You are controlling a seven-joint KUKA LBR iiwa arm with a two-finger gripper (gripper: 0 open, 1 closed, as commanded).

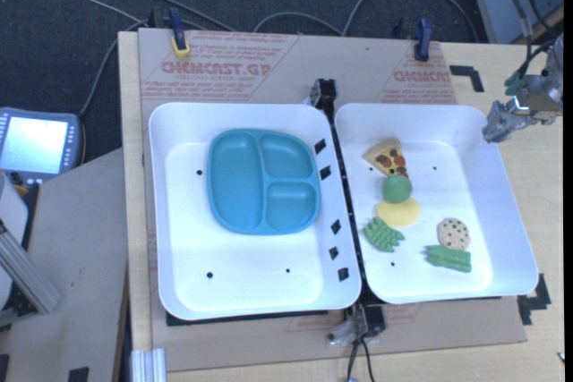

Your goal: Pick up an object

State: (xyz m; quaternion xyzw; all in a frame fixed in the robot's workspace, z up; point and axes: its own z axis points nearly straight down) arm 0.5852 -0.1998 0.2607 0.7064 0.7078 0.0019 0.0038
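The right bin (pixel 483 192) holds several toy foods: a pizza slice (pixel 387 157), a green ball (pixel 397 189), a yellow piece (pixel 398 212), a green ridged piece (pixel 382 234), a cookie (pixel 453 233) and a green bean-like piece (pixel 448 258). My gripper (pixel 501 120) hangs at the right bin's far right corner, above its rim and well away from the foods. Nothing shows between its fingers.
A blue divided plate (pixel 264 182) lies in the left bin (pixel 179 246). Blue clamps (pixel 178 35) (pixel 423 38) hold the board at the back edge. Black clips run along the divider (pixel 333 192) between the bins. A screen device (pixel 36 143) sits off the bench at left.
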